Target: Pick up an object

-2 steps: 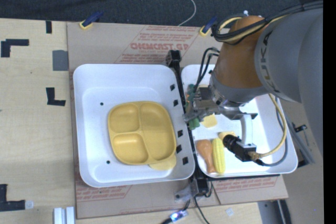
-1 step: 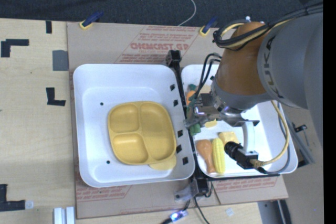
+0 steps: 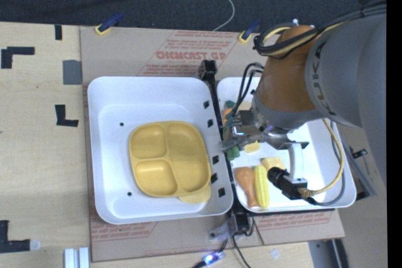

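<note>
Corn cob (image 3: 261, 186) in right bin (image 3: 342, 198), just below claw (image 3: 237, 135), grip state unclear.

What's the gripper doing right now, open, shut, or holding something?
Gripper: cannot be told; the arm's wrist covers it as it reaches down into the right bin, above the small items.

A yellow divided plate (image 3: 169, 158) lies in the left bin (image 3: 113, 110); the arm (image 3: 295, 81) hangs over the right bin (image 3: 336, 198).
</note>
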{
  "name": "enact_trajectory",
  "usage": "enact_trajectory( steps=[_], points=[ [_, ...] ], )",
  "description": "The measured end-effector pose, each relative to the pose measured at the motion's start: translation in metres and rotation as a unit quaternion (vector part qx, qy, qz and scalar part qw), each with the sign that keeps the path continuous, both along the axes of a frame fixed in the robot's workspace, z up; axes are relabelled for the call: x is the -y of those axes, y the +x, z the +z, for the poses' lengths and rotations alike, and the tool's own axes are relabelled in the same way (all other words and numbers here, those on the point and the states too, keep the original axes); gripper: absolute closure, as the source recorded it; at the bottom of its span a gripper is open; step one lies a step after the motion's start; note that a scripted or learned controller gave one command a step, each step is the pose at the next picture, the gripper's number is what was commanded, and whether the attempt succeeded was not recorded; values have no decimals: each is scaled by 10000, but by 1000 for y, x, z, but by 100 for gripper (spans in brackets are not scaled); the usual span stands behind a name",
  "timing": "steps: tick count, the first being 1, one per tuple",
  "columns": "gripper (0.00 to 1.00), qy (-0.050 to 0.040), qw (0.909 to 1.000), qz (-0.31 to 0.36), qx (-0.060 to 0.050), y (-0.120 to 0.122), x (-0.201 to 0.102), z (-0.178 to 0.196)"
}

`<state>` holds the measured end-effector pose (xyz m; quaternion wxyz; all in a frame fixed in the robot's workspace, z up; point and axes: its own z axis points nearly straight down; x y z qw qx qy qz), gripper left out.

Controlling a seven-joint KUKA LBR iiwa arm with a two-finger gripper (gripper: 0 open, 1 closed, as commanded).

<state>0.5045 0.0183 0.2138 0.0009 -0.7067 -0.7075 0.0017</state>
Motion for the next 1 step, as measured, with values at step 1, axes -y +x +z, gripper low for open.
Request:
enact_trajectory(
  steps=[1],
  points=[
    [100, 6, 10000, 1, 11, 10, -2, 12]
  ],
)
